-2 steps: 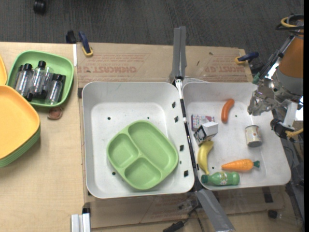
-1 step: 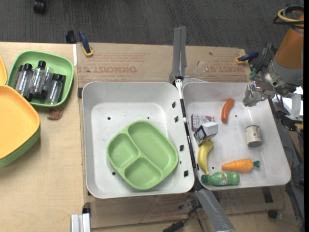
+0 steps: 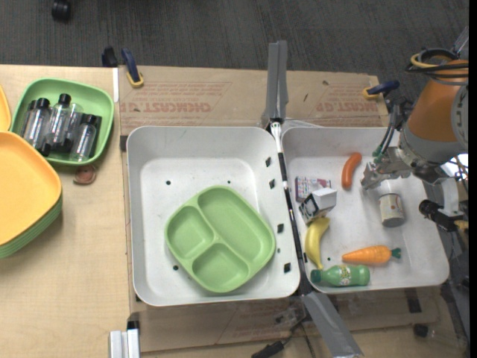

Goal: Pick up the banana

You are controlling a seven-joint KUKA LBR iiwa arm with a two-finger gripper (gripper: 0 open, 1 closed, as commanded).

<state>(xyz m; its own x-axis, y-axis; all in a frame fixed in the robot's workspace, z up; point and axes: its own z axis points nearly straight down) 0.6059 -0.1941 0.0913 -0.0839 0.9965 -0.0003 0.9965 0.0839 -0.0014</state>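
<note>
Bench: we see a pale wood top (image 3: 67, 304) with a sheet of printed brown cardboard (image 3: 194, 99) under two shallow white bins.
Room: dark grey carpet (image 3: 223, 13) lies beyond the bench, and a chair castor (image 3: 61, 7) shows at the top left.
Left bin (image 3: 149, 162): smooth matte white plastic with rounded corners; it holds a light green tray (image 3: 220, 239) with three compartments and soft rounded edges.
Right bin (image 3: 417, 267): same white plastic, touching the left bin along the middle divider.
Banana (image 3: 316, 241): yellow, curved, lying in the right bin close to the divider, just below a small white carton (image 3: 319, 200) and just above a green bottle (image 3: 340, 276).
Other things: a glossy orange carrot (image 3: 367, 256), an orange-red sausage shape (image 3: 350, 170), a grey cylinder (image 3: 391, 209).
Gripper (image 3: 380, 174): metal, over the right bin's upper right, well apart from the banana; we cannot tell how the claw stands.
Off to the left: stacked yellow plates (image 3: 26, 192) and a green dish of dark-capped clear bottles (image 3: 63, 125).
</note>
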